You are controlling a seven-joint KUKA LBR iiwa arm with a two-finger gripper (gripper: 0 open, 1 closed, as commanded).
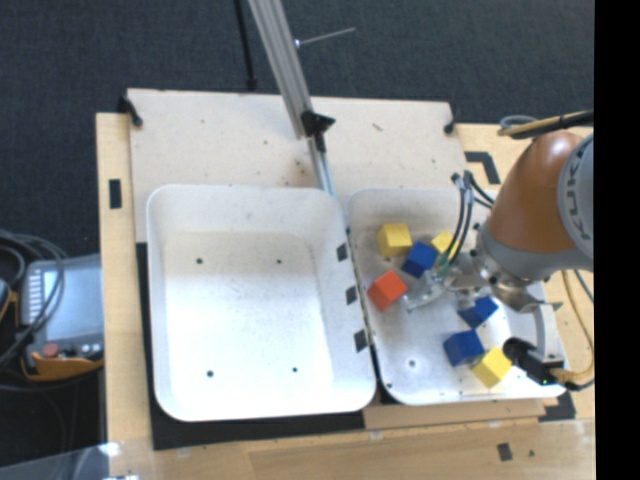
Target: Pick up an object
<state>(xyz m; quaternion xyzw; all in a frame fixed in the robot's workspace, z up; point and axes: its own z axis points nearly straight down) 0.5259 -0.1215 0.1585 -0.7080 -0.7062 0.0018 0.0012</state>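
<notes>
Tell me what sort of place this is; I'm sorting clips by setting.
Likely a robotics lab: a robot arm over two white bins on a bench, coloured blocks, dark carpet.

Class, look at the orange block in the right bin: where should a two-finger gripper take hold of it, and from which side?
Grip the orange block across two opposite flat sides, coming down from above. It lies slightly apart from the blue block and near the bin wall, so a top approach probably leaves the most finger room.
</notes>
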